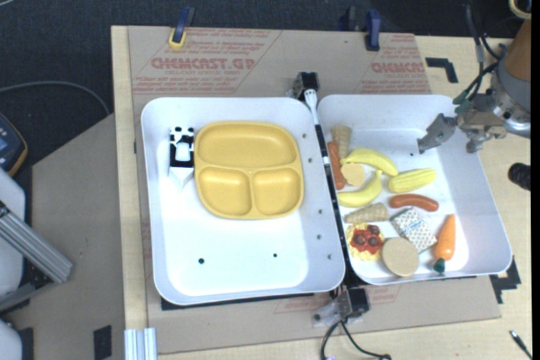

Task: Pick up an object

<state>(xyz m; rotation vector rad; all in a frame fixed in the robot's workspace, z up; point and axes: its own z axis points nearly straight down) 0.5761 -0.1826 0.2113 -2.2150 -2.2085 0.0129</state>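
glossy plastic food, curved banana (369, 158) and ridged corn (411, 179), lies in the right bin (477, 181) below-left of my jaws (456, 131), spread apart over bare white floor, pinching nothing.

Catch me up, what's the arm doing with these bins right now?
The end effector hovers over the far right part of the right bin, fingers open, holding nothing. Toy food lies untouched in that bin: bananas, corn, a hot dog, a carrot. The left bin holds a yellow divided plate.
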